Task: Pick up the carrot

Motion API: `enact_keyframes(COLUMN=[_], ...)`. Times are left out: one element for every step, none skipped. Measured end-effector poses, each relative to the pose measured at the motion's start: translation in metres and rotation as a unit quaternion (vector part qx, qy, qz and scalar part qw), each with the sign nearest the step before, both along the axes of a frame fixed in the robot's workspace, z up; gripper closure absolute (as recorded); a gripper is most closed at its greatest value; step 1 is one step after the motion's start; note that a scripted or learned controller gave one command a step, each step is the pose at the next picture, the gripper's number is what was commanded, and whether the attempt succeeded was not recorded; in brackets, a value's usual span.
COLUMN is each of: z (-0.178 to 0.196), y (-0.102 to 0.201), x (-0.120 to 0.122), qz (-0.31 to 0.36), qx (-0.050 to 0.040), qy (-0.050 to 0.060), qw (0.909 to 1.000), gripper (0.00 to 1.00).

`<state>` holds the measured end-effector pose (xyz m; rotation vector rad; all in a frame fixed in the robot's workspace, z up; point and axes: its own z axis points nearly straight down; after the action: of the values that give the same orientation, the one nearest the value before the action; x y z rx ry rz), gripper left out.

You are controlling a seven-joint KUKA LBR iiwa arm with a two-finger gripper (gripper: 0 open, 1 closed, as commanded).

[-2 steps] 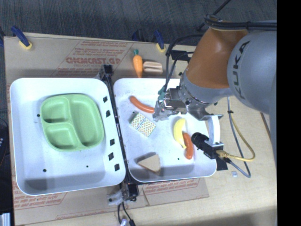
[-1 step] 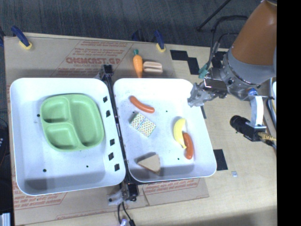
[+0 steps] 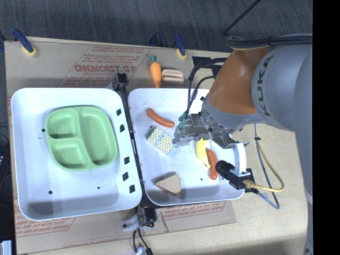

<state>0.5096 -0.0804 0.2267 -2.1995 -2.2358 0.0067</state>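
Arm (image 3: 249, 86) bent low over right bin (image 3: 139, 142), carrot (image 3: 155, 73) outside.

Gripper (image 3: 183, 133) low in right bin (image 3: 142, 142). Patterned block (image 3: 160, 141) just left of it; sausage (image 3: 160, 118) up-left; carrot (image 3: 155, 72) well beyond, outside bin.

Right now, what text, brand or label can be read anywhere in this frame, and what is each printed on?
"KUKA": grey letters running down the arm's grey casing, partly cut by the curve.
"CHEMCAST GP": red print on the brown cardboard sheet behind the bins; reads roughly so, blurred.
Smaller red lines around it and along the cardboard's lower edge: too small to read.
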Motion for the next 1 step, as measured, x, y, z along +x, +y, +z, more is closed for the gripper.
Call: enact_keyframes(z=[0.0856], y=[-0.0717], x=[0.0322], qz=[0.049], qx=[-0.0008], qy=[-0.003], qw=[0.9988], gripper=[1.0])
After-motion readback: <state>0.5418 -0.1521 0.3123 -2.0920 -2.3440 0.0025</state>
